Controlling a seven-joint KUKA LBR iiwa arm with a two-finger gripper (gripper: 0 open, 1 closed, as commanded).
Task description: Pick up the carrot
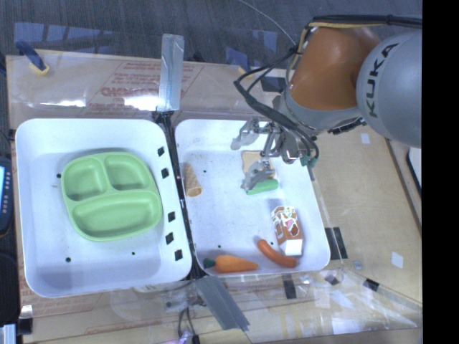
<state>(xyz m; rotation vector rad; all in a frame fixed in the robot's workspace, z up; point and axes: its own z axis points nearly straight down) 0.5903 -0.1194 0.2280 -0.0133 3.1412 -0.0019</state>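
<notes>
The carrot (231, 264) is orange with a small green top and lies flat at the front edge of the right bin (222, 213), near its left corner. My gripper (259, 169) hangs over the back right part of the same bin, right above a green item (264, 185). It is well away from the carrot, which lies toward the front and a little left of it. Nothing covers the carrot.
A red-orange sausage (277, 254) lies just right of the carrot, with a printed snack pack (287, 228) behind it. A tan cone-shaped piece (191, 180) lies by the right bin's left wall, and a tan slab (250, 160) sits under the gripper. The left bin (43, 264) holds a green divided plate (111, 194).
</notes>
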